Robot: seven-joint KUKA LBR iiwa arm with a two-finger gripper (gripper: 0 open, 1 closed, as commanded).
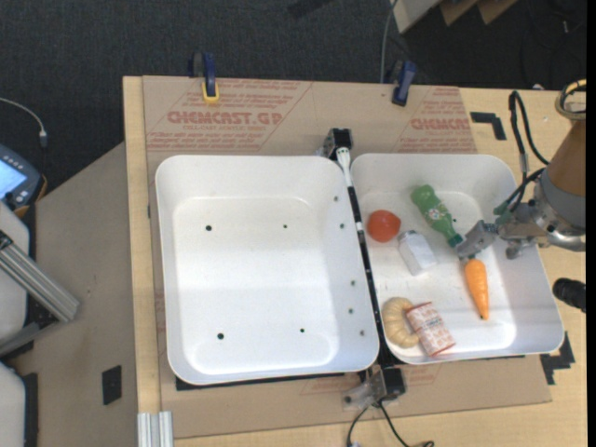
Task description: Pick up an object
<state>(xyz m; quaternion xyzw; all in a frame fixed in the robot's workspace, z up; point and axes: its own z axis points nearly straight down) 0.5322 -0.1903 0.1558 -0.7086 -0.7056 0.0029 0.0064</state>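
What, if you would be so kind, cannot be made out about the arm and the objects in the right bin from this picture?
- Claw: too small and blurred in the camera view to judge its grip.
- Arm: cut off by the right edge.
- Red-and-white packet: label print too small to read.
- Beige item: partly hidden by the packet.

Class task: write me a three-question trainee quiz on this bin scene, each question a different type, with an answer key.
1. True or false: the tomato lies in the left bin.
2. Which item lies nearest the tool? A) bread roll B) carrot C) tomato
3. Fill in: the red and white carton touches the ____.

Key: 1 false, it lies in the right bin. 2 B. 3 bread roll.
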